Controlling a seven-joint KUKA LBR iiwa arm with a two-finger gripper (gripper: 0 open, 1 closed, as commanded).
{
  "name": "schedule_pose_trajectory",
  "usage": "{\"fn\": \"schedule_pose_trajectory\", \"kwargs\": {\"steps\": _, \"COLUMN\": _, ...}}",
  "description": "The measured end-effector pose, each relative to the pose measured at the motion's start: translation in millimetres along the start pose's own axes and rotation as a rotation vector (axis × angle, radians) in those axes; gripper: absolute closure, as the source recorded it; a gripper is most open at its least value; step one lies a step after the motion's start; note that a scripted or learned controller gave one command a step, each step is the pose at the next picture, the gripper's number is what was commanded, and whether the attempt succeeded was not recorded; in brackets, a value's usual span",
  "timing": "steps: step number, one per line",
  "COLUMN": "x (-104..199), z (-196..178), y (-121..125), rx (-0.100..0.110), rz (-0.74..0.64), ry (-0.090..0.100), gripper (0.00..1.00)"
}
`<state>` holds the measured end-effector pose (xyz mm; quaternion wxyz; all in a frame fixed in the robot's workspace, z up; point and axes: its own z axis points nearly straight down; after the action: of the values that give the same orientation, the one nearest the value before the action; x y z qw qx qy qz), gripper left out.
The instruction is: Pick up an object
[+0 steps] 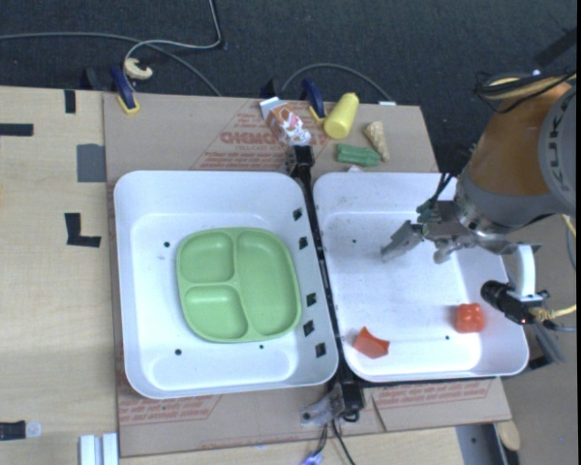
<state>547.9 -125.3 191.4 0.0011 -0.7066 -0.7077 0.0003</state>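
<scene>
In the right bin (368, 211), my gripper (423, 245) hangs above the floor near the right side, its two grey fingers spread apart with nothing between them. A small orange-red block (470, 318) lies on the bin floor below and to the right of the gripper. A red wedge-shaped piece (371, 343) rests near the bin's front edge, well left of the block. Both pieces lie apart from the fingers.
The left bin (140, 211) holds a green divided plate (238, 284). Behind the bins on the cardboard lie a yellow bottle-like object (342, 113), a green piece (357, 155), a tan piece (377, 139) and a small packet (285, 119). A black fitting (508, 301) juts over the right bin's rim.
</scene>
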Motion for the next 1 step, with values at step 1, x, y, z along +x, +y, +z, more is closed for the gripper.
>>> {"fn": "schedule_pose_trajectory", "kwargs": {"steps": 1, "x": -100.2, "z": -59.1, "y": -34.8, "rx": -0.003, "rz": 0.004, "ry": -0.005, "gripper": 0.00}}
